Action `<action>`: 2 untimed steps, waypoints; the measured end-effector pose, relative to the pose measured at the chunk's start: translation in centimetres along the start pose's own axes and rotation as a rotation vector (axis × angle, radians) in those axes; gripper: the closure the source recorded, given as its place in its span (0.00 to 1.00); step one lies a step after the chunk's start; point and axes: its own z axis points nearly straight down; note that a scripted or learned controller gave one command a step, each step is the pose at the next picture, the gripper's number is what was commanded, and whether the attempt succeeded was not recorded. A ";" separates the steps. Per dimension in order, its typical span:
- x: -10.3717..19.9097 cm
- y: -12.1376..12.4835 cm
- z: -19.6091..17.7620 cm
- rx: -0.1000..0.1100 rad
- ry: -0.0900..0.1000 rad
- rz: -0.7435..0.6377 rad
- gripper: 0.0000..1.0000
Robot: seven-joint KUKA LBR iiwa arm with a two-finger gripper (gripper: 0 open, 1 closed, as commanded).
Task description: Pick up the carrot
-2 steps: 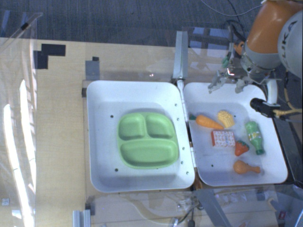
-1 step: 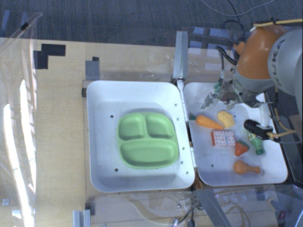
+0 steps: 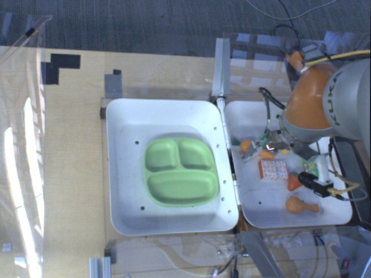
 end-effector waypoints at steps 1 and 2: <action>0.1 0.3 -1.2 -0.007 0.000 -0.001 1.00; 4.7 2.7 -9.7 0.005 0.001 0.229 1.00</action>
